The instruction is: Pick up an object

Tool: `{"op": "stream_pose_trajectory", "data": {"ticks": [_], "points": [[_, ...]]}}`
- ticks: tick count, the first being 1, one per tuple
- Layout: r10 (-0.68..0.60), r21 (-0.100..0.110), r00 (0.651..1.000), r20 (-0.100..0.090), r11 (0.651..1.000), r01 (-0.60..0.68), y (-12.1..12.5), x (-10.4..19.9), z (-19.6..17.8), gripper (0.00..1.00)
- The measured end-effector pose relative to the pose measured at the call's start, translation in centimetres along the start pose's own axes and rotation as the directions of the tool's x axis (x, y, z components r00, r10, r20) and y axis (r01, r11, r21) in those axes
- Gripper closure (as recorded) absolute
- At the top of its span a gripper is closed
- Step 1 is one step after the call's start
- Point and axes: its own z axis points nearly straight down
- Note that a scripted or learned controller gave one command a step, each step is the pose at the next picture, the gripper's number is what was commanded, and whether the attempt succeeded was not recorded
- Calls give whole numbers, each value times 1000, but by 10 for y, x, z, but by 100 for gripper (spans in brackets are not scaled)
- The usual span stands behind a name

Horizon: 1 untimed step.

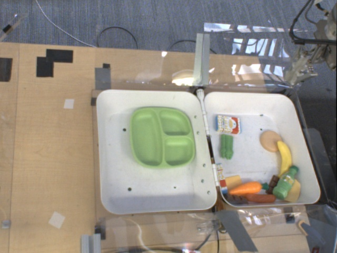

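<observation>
The right bin [253,103] holds several toy foods. A white and red carton [228,124] lies near its left wall, with a green pepper-like piece [227,146] just below it. A tan round piece [270,140] touches the top of a yellow banana [285,157] at the right. Along the front wall lie an orange carrot [245,188], a dark red sausage [260,198] and a green bottle [287,183] on a yellow piece. The left bin [116,183] holds a green divided plate [161,137].
A small white, orange and blue piece [221,176] sits against the divider between the bins. Grey posts and cables [308,57] stand beyond the right bin's far right corner. A metal upright [202,59] rises behind the divider. Wooden bench [47,157] lies to the left.
</observation>
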Motion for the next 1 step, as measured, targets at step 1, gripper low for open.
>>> {"op": "stream_pose_trajectory", "data": {"ticks": [1], "points": [[-18, -4, 1000, -3, 1000, 18, 45, -6, -15, 100]]}}
